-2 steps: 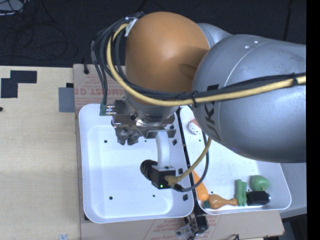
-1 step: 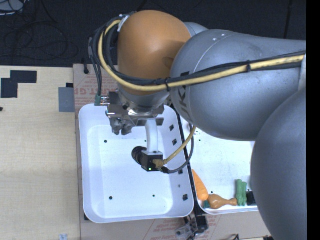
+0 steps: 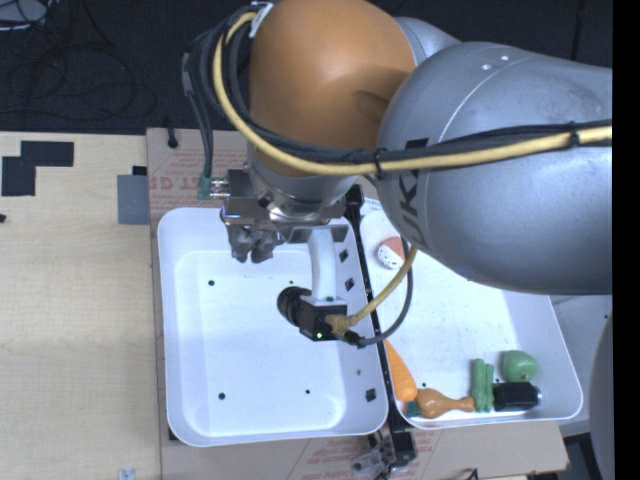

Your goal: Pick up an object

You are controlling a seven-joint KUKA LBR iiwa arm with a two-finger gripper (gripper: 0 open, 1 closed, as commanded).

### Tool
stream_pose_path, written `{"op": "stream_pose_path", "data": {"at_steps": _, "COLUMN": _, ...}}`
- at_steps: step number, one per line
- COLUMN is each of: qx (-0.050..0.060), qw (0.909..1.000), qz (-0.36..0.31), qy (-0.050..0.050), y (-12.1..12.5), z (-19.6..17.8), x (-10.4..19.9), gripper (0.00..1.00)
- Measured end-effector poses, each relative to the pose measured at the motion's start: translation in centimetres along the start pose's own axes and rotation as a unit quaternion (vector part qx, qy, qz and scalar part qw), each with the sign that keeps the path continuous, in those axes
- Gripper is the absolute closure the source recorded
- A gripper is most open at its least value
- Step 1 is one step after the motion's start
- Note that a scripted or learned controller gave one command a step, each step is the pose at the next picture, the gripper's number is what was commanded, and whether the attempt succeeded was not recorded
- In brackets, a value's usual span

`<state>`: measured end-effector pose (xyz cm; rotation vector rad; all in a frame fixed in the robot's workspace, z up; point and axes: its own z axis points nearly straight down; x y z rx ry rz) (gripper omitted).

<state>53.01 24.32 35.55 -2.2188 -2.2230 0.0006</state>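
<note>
Currently the end effector (image 3: 252, 243) hangs over the upper part of the left bin (image 3: 200, 368), close to its back wall, left of frame centre. Opening: cannot tell, since the wrist body and the slanted view hide whether it is wide or narrow. No object is seen in its grasp. The bin floor beneath it is white with a few small dark dots.

Candidate objects all lie in the right bin (image 3: 460, 318), well apart from the end effector.
- Lower right cluster: carrot (image 3: 400, 371) along the bin's left wall; tan piece (image 3: 445, 404) just beside the carrot's lower end; green stick (image 3: 483, 384) next to that; green lump (image 3: 519, 365) above black block (image 3: 516, 397), touching or nearly so.
- White-red piece (image 3: 390, 256) at the bin's upper left, partly covered by the arm (image 3: 480, 168).

Judgement: the task is at the approach stage, with no grasp made.

Risks from here:
1. A descent at the present spot likely closes on bare floor, because nothing graspable lies under the end effector.
2. A move to the cluster risks a crowded grasp. The pieces sit tight in the corner, so closing may catch two at once or push one against the wall.
3. The carrot hugs the wall, which may block one side of the end effector and cause a glancing contact or a slip.
4. The arm's bulk covers much of the right bin from this camera, so the white-red piece's pose is poorly known and a pick there could be misaligned.
</note>
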Motion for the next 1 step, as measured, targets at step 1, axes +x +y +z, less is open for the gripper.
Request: {"op": "stream_pose_path", "data": {"at_steps": 1, "qx": 0.003, "qw": 1.0000, "qz": -0.001, "qy": -0.002, "y": 0.08, "z": -0.64, "x": -0.07, "gripper": 1.00}}
